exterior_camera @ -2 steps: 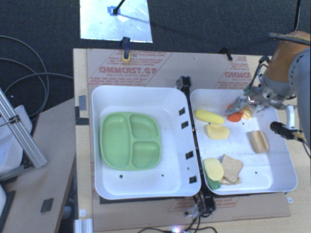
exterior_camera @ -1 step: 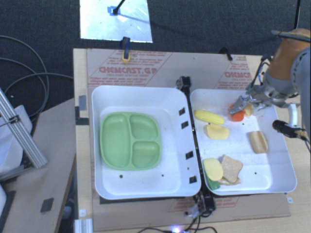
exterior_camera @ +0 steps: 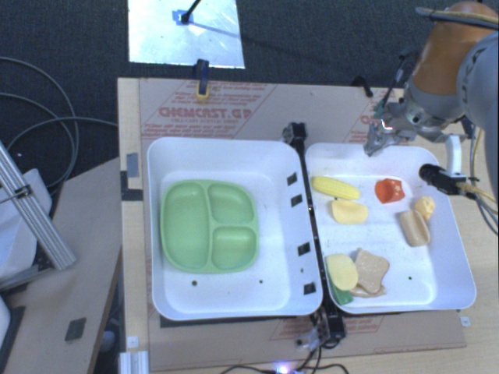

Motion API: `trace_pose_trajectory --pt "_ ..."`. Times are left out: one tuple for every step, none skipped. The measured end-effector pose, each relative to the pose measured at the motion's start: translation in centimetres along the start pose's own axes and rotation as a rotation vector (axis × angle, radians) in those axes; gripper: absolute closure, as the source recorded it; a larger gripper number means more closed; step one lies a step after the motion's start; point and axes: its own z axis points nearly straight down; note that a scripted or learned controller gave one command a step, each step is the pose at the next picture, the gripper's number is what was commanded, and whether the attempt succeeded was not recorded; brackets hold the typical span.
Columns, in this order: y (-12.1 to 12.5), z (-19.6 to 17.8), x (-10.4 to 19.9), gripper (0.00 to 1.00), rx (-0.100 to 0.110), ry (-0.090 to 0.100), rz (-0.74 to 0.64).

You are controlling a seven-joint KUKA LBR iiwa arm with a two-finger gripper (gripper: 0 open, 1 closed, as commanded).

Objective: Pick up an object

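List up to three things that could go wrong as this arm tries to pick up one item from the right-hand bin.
1. The bread slice lies against the round yellow piece, so a grasp there might catch both or nudge one aside.
2. The corn cob is rounded and may roll away.
3. The gripper hangs at the far rim of the right bin, and the small yellow item sits near the bin's right wall, leaving little room to descend.

Robot lab; arm [exterior_camera: 456, 61], 2 bins [exterior_camera: 226, 156]
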Motion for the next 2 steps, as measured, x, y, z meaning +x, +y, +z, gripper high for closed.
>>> trace_pose_trajectory --pt "-0.19 2.98 3.53 1.0 0.008 0.001 0.002" --pt "-0.19 2.85 3.26 0.0 0.007 -0.001 0.005"
